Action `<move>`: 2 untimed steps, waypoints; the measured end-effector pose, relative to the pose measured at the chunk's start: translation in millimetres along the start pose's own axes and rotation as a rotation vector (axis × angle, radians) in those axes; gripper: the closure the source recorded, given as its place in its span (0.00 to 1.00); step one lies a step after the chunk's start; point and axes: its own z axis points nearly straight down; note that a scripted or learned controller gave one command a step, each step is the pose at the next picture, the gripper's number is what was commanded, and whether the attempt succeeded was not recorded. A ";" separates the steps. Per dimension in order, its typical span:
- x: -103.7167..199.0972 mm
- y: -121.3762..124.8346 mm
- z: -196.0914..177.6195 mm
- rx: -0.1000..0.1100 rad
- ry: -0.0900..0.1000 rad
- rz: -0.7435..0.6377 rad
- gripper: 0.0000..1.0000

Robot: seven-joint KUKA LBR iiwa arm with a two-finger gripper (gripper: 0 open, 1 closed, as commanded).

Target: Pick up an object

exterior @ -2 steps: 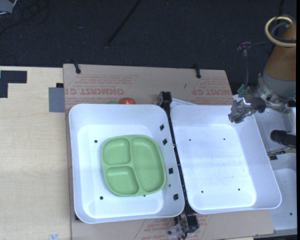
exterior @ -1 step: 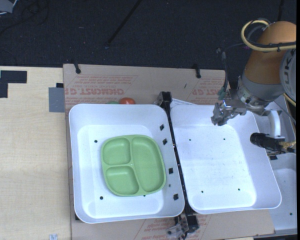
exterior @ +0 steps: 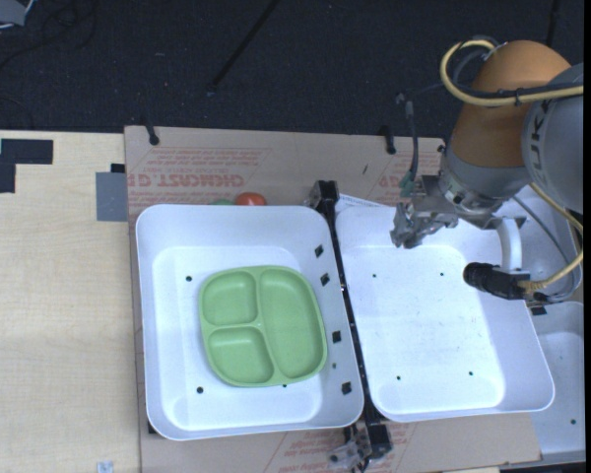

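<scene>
Hovering: gripper (exterior: 417,227) is hanging over the right bin (exterior: 443,402) near its far edge.
Fingers: cannot tell.
Object: green divided plate (exterior: 262,325) is lying in the left bin (exterior: 167,304).

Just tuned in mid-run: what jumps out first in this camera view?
The pale green divided plate lies flat in the left bin, the one bright thing there. The gripper hangs over the far edge of the right bin, under the arm's orange band. A small red-orange object peeks up just beyond the left bin's far rim.
</scene>
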 end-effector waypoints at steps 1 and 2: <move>55.1 6.5 -6.5 -0.001 0.000 -0.001 1.00; 105.0 0.3 7.5 0.001 -0.001 0.001 1.00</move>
